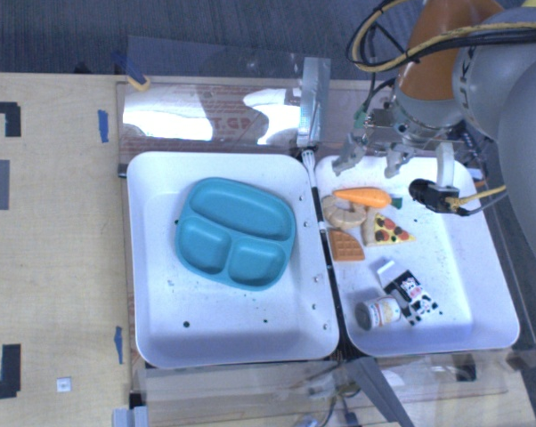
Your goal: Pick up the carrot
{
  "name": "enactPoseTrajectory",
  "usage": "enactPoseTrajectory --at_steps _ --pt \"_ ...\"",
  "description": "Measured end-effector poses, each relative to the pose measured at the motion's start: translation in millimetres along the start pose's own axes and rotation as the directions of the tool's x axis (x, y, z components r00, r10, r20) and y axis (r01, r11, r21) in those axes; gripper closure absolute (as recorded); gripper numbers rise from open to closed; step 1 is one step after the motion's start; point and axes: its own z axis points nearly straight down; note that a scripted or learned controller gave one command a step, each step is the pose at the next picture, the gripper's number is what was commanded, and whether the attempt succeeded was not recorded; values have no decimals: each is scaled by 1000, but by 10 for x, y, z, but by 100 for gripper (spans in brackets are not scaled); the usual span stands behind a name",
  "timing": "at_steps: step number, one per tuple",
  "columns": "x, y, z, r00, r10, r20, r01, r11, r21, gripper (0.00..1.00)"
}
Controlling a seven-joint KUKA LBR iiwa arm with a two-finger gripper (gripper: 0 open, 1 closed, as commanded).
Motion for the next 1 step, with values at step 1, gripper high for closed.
enactPoseTrajectory --at_steps 1 --pt "-753 -356 976 982 189 1 -189 982 -5 0"
